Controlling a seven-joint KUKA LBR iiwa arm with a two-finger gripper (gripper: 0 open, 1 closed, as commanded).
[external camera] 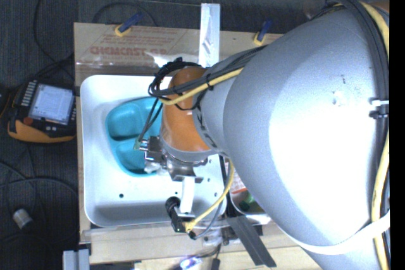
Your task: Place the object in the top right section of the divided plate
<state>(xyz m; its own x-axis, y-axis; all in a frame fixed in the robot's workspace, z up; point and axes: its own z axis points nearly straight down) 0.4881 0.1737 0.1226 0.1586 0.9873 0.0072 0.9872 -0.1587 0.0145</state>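
- We look down on a shallow white plastic bin (95, 155) at the left centre of the frame, resting on a brown board tabletop (126, 47).
- Inside the bin lies a turquoise divided plate (126, 126), partly covered by the robot.
- The large grey arm with its orange wrist band (183, 114) fills the right and middle of the frame, reaching in over the plate, probably so its tool end hangs above the plate's sections.
- The gripper (149, 152) seems to sit at the plate's lower right edge; we cannot tell how it is set, nor whether it carries anything.
- The object to be placed cannot be made out; it may be hidden beneath the wrist.
- A small handheld screen device with an orange casing (44, 110) lies on the floor at the left edge.
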